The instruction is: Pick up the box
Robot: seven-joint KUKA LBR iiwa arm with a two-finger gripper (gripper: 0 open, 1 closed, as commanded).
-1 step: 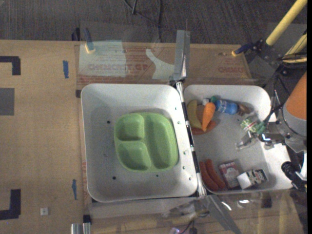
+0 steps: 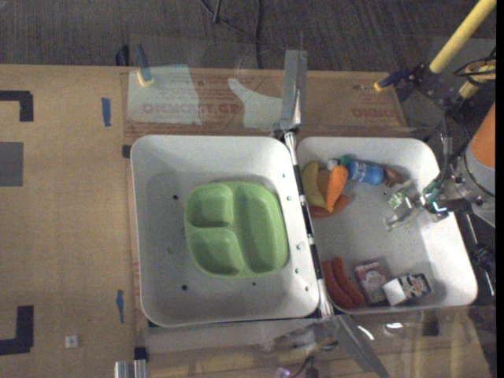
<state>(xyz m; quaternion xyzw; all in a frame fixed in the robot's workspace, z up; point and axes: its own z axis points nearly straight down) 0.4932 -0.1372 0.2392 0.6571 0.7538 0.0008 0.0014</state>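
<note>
The small dark red box with a picture on its top (image 2: 372, 274) lies flat on the floor of the right white bin (image 2: 441, 242), near the bin's front wall. Just to its right lies a small black and white carton (image 2: 408, 288), close to the box; whether the two touch I cannot tell. To the left of the box lie two orange-red sausages (image 2: 341, 283) side by side, near the wall that divides the bins. The gripper (image 2: 405, 209) hangs over the right part of the same bin, behind the box and a little to its right, well apart from it, with bare white floor between them. Its fingers look spread and nothing is between them. The grey arm with the orange band (image 2: 484, 160) reaches in from the right edge. At the back of this bin lie a yellow banana (image 2: 314, 183), an orange carrot (image 2: 336, 186) and a small plastic bottle with a blue label (image 2: 364, 172), all close together. The left white bin (image 2: 153, 211) holds a light green plastic tray with three compartments (image 2: 236, 228). Both bins stand on the brown table (image 2: 63, 211).
</note>
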